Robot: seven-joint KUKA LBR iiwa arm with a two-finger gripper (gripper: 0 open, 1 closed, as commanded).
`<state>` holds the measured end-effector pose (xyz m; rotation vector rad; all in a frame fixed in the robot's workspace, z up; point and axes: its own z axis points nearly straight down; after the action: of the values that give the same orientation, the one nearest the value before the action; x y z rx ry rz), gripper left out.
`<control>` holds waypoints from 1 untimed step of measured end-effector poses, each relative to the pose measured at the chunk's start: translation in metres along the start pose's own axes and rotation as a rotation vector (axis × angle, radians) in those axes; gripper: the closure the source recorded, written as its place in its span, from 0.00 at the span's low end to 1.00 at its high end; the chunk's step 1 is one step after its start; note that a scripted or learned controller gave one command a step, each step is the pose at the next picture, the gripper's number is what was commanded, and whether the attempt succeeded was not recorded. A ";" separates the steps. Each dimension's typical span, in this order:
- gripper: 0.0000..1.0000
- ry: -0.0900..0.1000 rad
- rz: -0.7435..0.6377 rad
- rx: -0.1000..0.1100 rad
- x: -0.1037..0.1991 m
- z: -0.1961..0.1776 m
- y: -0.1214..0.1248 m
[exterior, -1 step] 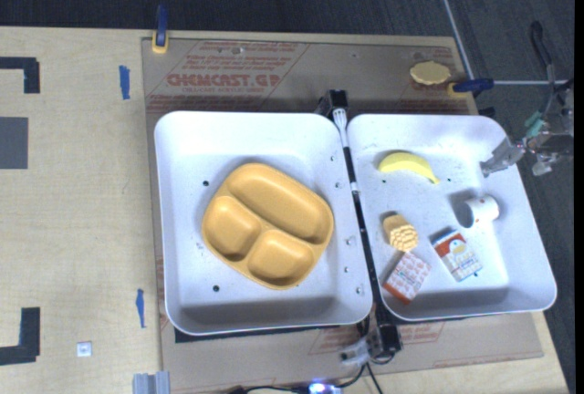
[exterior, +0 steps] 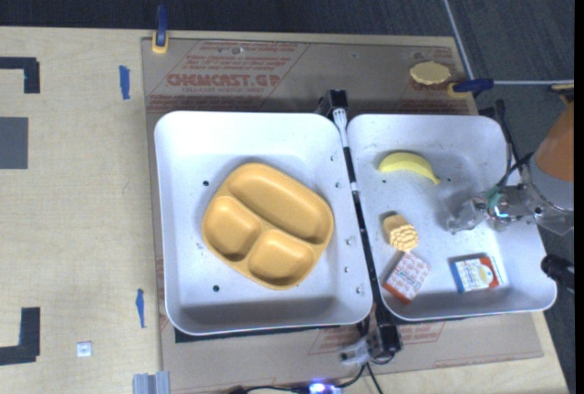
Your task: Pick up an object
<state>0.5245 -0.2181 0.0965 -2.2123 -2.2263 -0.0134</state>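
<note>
we take the banana (exterior: 410, 166) as our landmark; it lies in the right bin (exterior: 438, 129), toward that bin's far wall. our gripper (exterior: 464, 213) hangs low over the bin floor to the right of the banana and nearer the camera, apart from it, with nothing seen between its tips. whether those tips are spread or closed we cannot tell; they blur into the pale floor.

nearer than the banana, close to the divider, sits a small yellow corn piece (exterior: 400, 232), and nearer still a tilted red-and-white packet (exterior: 407, 276), just beside the corn. a small blue-edged box (exterior: 477, 274) lies near the front wall, nearest of all to our gripper. the left bin (exterior: 182, 146), across the divider from the banana, carries a yellow divided tray (exterior: 265, 224).

we judge the grasp not yet made. the risk: closing here may catch only bare floor, since we sit between banana and box without covering either. the banana's curve could roll or skid away from a glancing touch. the packet looks flat and could slip from a pinch from above.

room is fair: open floor lies between the banana and the box, but the bin's right wall and front wall are near, so our wrist has little slack there.
</note>
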 end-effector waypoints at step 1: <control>0.00 -0.008 0.006 0.001 0.047 0.011 -0.044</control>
<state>0.4801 -0.1708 0.0858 -2.2217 -2.2234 -0.0031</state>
